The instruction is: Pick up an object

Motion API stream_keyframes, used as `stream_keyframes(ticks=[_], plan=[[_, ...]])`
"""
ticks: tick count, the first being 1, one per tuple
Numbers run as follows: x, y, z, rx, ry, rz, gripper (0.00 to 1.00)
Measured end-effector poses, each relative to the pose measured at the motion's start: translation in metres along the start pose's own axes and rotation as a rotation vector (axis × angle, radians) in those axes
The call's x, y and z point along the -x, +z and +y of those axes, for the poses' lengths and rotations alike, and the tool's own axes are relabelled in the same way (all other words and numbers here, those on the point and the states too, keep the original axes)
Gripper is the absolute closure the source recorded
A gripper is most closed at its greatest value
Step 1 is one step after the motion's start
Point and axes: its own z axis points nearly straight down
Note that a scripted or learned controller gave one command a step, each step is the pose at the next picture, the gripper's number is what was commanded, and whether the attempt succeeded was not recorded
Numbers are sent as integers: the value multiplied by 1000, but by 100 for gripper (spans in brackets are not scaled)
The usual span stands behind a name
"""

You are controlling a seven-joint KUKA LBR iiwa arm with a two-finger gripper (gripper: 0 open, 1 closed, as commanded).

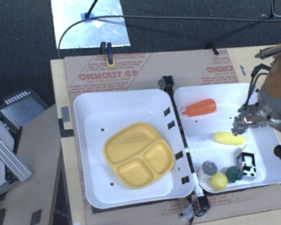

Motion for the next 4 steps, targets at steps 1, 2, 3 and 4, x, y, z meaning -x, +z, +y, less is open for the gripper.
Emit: stream_keyframes(ticks=[1, 2, 3, 4], plan=[[1, -46, -5, 0, 0, 0, 100], [-48, -35, 9, -4, -3, 2, 100], [-96, -28, 25, -4, -5, 3, 100], [-149, -18, 31, -6, -5, 4, 100]])
